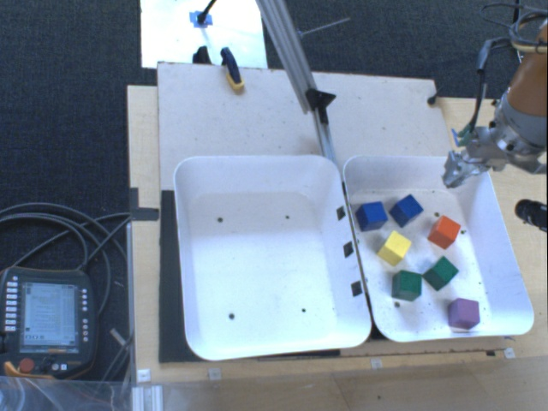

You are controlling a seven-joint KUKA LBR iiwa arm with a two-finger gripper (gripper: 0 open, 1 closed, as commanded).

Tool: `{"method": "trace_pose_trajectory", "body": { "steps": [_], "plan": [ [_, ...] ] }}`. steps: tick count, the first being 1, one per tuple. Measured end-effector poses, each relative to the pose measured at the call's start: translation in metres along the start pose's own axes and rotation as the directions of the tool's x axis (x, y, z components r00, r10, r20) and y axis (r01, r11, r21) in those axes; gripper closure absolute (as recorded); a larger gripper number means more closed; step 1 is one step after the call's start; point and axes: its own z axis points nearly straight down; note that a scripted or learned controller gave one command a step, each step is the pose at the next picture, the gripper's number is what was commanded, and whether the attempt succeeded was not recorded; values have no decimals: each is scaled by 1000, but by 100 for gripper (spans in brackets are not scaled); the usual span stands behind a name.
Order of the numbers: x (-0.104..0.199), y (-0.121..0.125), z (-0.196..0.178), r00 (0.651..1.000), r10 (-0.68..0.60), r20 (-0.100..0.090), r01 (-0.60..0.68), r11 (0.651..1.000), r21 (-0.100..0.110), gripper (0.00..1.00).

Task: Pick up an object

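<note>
The right bin [501, 255] holds several small cubes: two blue ones [372, 216] [407, 210], a yellow one [395, 248], an orange one [443, 231], two green ones [407, 285] [442, 273] and a purple one [463, 313]. My gripper [455, 171] hangs above the bin's far right corner, up and to the right of the orange cube. It touches none of the cubes, and nothing shows between its fingers.
The left bin [193, 229] sits beside the right one. A slanted metal pole [289, 45] crosses the board behind the bins. A yellow-handled clamp [231, 69] is at the board's far edge. A teach pendant [47, 315] and cables lie left of the bench.
</note>
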Motion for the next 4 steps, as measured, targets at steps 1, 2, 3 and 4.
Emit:
{"method": "trace_pose_trajectory", "body": {
  "steps": [1, 2, 3, 4],
  "plan": [
    [56, -3, 9, 1000, 0, -1, 0, 1000, 2, 100],
    [107, -19, -1, 1000, 0, -1, 0, 1000, 1, 100],
    [171, -23, -3, 1000, -2, -2, 2, 1000, 1, 100],
    [229, -27, -9, 1000, -2, -1, 2, 1000, 0, 100]
  ]
}}
